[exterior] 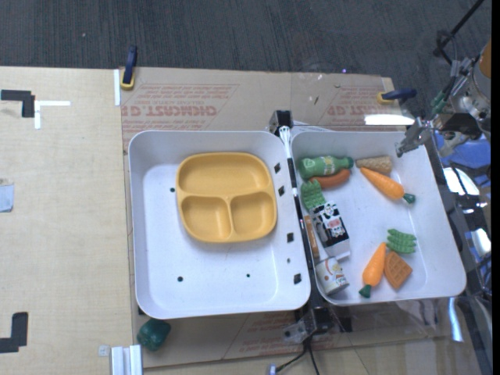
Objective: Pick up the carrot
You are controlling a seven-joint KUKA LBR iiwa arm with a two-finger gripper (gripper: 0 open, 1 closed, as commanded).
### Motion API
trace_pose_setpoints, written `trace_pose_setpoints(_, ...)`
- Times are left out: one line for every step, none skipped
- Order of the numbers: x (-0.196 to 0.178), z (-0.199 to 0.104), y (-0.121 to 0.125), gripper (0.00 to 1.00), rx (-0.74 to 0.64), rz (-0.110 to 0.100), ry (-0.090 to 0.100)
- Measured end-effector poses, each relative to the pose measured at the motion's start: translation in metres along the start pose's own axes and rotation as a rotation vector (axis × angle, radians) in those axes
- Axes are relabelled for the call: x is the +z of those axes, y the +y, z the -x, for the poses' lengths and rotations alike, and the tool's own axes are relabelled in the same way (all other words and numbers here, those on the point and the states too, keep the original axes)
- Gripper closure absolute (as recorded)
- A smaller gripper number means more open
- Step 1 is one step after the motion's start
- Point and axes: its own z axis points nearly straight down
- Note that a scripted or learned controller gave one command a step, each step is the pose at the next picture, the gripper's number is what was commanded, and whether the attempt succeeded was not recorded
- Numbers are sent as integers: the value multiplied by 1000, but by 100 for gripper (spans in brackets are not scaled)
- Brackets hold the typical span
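Note:
Two orange carrots lie in the right bin (437, 209). One carrot (383, 183) lies slantwise near the back, its green top pointing to the front right. The other carrot (374, 266) lies near the front, its green top toward the front edge, right beside a waffle-like tan piece (397, 272). A darker orange vegetable (331, 180) rests under a green bottle (325, 165). My gripper (416, 137) hangs over the bin's back right corner, apart from both carrots, with nothing seen in it.
The right bin also holds a bread piece (375, 163), a leafy green toy (402, 241), a milk carton (333, 226), a small cup (333, 276) and a green strip (312, 194). A yellow divided plate (226, 196) sits in the left bin (156, 272).

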Motion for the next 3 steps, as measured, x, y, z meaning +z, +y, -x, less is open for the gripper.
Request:
trace_pose_setpoints(161,40,44,0,177,-6,11)
trace_pose_setpoints(190,22,24,0,265,-1,2)
trace_pose_setpoints(182,22,23,100,262,-8,2)
